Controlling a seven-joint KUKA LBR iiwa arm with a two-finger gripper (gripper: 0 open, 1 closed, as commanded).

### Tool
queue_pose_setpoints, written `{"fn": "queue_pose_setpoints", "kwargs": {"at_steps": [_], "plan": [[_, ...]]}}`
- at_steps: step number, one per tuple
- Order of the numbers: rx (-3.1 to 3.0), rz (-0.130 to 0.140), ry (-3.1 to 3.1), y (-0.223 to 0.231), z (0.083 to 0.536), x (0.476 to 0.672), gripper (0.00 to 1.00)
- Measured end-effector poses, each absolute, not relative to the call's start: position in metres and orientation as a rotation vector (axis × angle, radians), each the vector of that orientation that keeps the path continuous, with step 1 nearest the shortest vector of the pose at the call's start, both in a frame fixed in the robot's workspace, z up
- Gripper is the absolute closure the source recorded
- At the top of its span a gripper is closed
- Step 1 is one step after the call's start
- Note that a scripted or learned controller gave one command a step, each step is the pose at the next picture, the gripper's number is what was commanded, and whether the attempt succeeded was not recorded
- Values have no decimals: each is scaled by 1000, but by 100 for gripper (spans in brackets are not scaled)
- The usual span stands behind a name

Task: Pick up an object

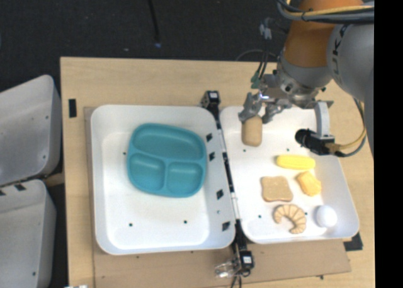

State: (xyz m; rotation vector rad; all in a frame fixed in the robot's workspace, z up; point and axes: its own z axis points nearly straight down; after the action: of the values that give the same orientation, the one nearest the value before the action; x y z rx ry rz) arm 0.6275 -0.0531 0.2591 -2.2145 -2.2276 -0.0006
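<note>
Nearest us, both bins: left bin (107,217) bearing a teal tray (167,159); right bin (340,179) bearing the food. Arm (315,22) at upper right, gripper (260,109) directly over a tan roll (252,132); fingers spread, tips about touching its upper end, so we judge nothing grasped or lifted yet. Remaining items, well apart from it: banana (295,162), toast (276,188), croissant (290,217), cheese (308,183), egg (325,216). Nothing crowds the roll.
</note>
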Motion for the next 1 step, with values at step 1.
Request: {"fn": "queue_pose_setpoints", "kwargs": {"at_steps": [1], "plan": [[-2214, 1, -2227, 0, 246, 612, 100]]}}
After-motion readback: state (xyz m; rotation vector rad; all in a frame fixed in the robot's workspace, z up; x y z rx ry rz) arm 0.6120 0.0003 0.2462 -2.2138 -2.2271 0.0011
